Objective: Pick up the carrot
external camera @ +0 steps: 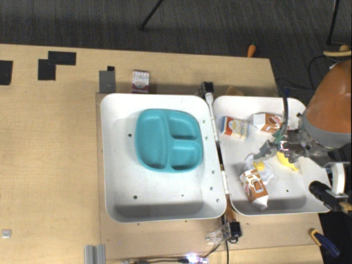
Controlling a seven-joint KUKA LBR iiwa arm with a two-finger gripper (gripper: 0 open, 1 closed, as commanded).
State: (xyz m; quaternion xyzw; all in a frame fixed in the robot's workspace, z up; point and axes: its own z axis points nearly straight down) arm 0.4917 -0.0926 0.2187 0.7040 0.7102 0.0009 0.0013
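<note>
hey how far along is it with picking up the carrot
Early stage. Done: the arm has reached over the right bin, and the gripper hangs among the packets. Nothing shows between the jaws. I can't make out a carrot there, so finding, gripping and lifting it remain.

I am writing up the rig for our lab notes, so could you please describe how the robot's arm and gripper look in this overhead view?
The arm is bulky and rounded, with a broad orange band above a grey wrist section. Below that sits a small metallic two-finger gripper, silvery grey with dark parts. A thin dark cable runs down along the wrist toward the gripper. No lettering or other markings can be made out on it.
</note>
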